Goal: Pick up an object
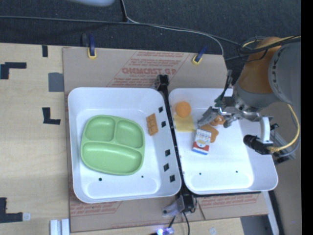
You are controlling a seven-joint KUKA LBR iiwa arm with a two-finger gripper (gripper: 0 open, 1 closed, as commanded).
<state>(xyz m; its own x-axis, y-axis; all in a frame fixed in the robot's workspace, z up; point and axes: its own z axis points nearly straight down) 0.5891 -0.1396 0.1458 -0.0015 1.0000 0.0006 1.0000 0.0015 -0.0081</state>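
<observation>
Reaching in from the right, the arm (274, 77) w/ its orange band put the gripper (211, 116) low over the right bin (244, 175), upper-middle part. Fingers (207, 115) looked spread, pointing left, nothing seen between them; we couldn't be sure of the exact gap, as they were small & dark.

Just below the tips lay a small orange-brown piece (212, 131), close to touching them, contact unclear. Touching that piece on its lower left was a small carton (202, 142), white w/ red & blue print, lying flat. Left of the tips sat a pale yellow block (184, 125), & right above it an orange ball (183, 108), both by the bin's left wall & near the gripper but apart from it.

Across the divider, in the left bin (98, 190), we saw a green divided plate (113, 145) w/ three compartments, & a small orange-brown item (152, 124) beside its upper right, near the divider, well apart from the gripper.

Both bins sat on a cardboard sheet (142, 67) w/ red print, on the bench.
</observation>
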